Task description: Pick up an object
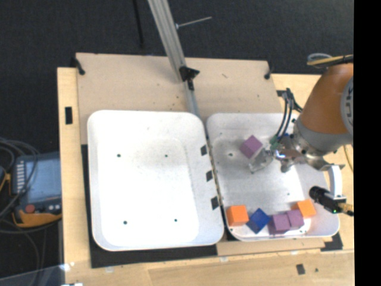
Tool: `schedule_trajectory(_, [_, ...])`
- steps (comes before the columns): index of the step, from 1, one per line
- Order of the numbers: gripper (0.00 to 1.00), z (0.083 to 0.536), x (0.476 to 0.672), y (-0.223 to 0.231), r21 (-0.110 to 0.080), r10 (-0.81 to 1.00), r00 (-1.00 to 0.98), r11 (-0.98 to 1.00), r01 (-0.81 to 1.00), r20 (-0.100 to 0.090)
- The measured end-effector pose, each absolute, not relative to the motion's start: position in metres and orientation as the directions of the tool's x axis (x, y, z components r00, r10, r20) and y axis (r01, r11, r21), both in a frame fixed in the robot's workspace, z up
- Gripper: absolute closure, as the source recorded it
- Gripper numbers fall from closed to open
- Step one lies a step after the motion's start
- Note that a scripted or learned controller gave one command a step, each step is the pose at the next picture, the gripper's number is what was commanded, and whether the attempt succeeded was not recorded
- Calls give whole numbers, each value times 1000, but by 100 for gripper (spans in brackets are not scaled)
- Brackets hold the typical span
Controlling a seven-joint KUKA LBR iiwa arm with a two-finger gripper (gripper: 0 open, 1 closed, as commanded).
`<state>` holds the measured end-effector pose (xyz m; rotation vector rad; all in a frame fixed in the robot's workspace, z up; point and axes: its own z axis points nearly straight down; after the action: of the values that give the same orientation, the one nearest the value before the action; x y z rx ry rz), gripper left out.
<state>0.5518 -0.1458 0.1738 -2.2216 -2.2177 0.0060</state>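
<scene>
Tan wooden bench point(149, 82) carried two shallow white plastic bins: left bin point(146, 177), right bin point(271, 189). Grey arm with orange band point(327, 109) reached over right bin. Two-finger gripper point(261, 158) sat low beside purple cube point(251, 145), touching or nearly; fingers' state impossible to tell. Along near wall: orange cube point(237, 214), blue cube point(258, 220), two purple cubes point(286, 221), second orange cube point(306, 208).
</scene>
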Motion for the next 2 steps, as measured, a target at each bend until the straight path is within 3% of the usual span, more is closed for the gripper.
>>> schedule_trajectory(1, [0, 111, 551, -149, -5, 1000, 2, -2, 1000, -1])
schedule_trajectory(2, [100, 125, 553, -149, 5, 1000, 10, -10, 1000, -1])
